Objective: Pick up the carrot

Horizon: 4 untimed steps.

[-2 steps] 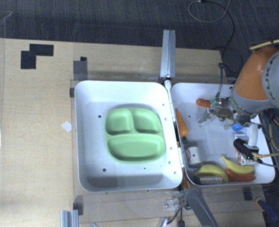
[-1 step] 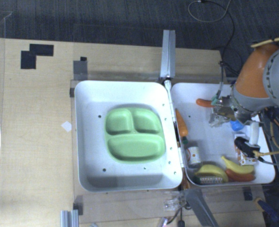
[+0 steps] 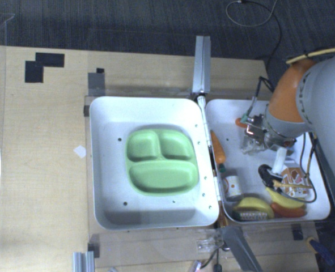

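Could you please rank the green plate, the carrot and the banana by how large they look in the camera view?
1. Green plate, by far the largest.
2. Carrot and banana look similar in length; the banana is partly hidden, so I won't rank them.

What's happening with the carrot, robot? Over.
Gripper low in the right bin, nothing seen held. Carrot lying along that bin's left wall, apart from gripper. Small can just below carrot; path between looks open.
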Motion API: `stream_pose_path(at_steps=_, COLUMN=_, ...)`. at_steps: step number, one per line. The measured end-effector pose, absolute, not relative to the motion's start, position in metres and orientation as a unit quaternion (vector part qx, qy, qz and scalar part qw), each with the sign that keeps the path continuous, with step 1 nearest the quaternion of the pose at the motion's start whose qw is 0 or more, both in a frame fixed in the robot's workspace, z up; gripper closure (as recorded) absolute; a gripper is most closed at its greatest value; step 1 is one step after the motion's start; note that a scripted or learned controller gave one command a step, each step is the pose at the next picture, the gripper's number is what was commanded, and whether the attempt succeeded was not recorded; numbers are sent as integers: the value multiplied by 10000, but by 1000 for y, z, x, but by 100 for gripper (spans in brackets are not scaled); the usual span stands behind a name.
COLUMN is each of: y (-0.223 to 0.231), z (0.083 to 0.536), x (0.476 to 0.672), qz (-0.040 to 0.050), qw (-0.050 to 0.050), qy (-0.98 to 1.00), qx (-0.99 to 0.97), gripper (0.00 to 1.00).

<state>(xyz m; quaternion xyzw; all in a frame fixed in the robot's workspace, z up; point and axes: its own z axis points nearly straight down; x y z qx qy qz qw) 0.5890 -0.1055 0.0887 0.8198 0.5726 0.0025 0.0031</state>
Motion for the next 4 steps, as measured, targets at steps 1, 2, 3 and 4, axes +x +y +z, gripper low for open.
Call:
stream_pose_path(at_steps=1, y=-93, z=90, x=549, qz=64, qw=81, qy=6603, qx=7509, gripper=100)
stream_pose_path(at_steps=2, y=-131, z=179, x=540, qz=-1, qw=7, qy=5867, qx=8098, gripper=100)
stream_pose_path(at_steps=3, y=-114, z=88, x=539, qz=35, qw=21, qy=4420, qx=8970, gripper=100)
stream_pose_path(at_steps=4, y=-120, z=102, x=515, qz=-8, qw=-11, qy=4592, qx=8883, gripper=100)
